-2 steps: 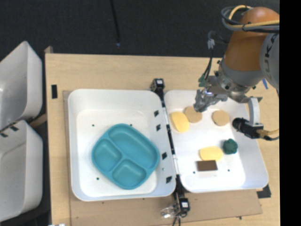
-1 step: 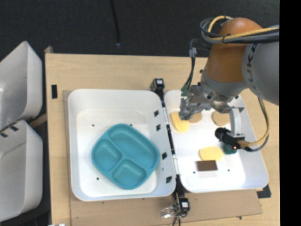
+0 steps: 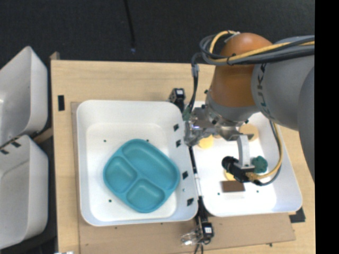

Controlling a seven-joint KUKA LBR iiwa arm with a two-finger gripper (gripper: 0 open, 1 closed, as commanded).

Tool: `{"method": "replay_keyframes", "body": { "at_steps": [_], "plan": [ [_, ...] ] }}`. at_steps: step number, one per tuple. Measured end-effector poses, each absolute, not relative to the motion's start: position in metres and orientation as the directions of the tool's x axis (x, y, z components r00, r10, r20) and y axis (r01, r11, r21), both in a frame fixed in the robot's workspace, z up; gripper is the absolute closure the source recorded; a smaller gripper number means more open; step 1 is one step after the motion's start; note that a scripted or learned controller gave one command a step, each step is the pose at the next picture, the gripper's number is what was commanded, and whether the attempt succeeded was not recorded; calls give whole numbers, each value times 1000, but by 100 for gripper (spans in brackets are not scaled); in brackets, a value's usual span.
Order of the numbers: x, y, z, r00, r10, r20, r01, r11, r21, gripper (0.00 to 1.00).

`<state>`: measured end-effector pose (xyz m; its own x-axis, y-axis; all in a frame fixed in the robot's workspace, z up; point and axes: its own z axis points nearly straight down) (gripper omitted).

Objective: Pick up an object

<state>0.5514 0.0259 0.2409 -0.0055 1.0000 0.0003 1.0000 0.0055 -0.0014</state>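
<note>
Gripper [image 3: 197, 131] sits at 10 o'clock of the right bin [image 3: 286, 194], just beside its left wall and by the yellow object [image 3: 206, 141]; open or closed, cannot tell. Green object [image 3: 259, 164] at 3 o'clock, brown tile [image 3: 230, 187] at 6. Risk: the wall crowds the grasp, so the yellow object gets nudged aside or slips.

The arm [image 3: 238, 83] covers the far half of the right bin [image 3: 283, 194], roughly ten to two o'clock. At nine o'clock a yellow thing [image 3: 206, 141] peeks out (shape untellable); the green thing [image 3: 260, 163] toward three is partly masked.
</note>
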Motion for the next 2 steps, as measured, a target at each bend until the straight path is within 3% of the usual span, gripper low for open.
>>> {"method": "replay_keyframes", "body": {
  "at_steps": [1, 2],
  "plan": [
    [535, 74, 231, -6, 1000, 1, 1000, 6, -1, 100],
    [536, 71, 232, 0, 1000, 1, 1000, 0, 1, 0]
  ]
}}
